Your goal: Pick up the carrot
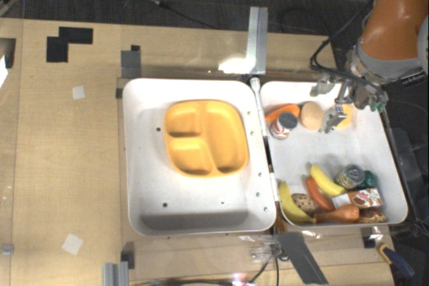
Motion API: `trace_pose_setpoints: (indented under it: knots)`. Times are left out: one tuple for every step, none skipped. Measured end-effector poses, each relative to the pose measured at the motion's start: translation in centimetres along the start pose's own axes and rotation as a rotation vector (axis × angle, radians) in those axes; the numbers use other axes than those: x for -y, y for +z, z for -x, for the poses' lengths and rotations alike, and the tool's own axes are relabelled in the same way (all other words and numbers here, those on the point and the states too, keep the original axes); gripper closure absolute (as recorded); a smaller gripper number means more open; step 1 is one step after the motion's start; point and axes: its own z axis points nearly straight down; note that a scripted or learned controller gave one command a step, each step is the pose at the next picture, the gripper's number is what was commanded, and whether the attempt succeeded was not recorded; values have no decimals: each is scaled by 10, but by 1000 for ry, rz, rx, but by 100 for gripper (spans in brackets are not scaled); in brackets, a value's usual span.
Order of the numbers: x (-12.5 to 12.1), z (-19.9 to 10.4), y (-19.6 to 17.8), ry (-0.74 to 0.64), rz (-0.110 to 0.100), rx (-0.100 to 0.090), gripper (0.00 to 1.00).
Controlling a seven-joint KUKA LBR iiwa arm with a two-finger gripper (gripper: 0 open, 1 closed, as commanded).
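Observation:
The carrot (280, 111) is an orange tapered piece lying at the far left corner of the right bin (392, 164), partly covered by a small dark-topped can (286, 122). My gripper (337, 110) hangs over the far part of the same bin, to the right of a beige egg-shaped object (312, 116) and beside a small yellow item (346, 118). The carrot lies about 85 pixels to the left of the gripper, with the egg-shaped object between them. Nothing is visibly held.
A yellow divided plate (203, 137) lies in the left bin (144, 164). Piled at the near end of the right bin are two bananas (326, 180), a red sausage-like piece (318, 193), an orange-brown piece (340, 213), a can (351, 177) and small packets (365, 198).

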Motion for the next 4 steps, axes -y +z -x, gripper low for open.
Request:
trace_pose_setpoints:
  knots:
    - [-19,30,99,-28,0,-11,0]
    - [-39,30,100,-133,-4,-7,0]
    - [-43,33,99,-377,-4,3,0]
    - [-31,35,96,-552,-6,11,0]
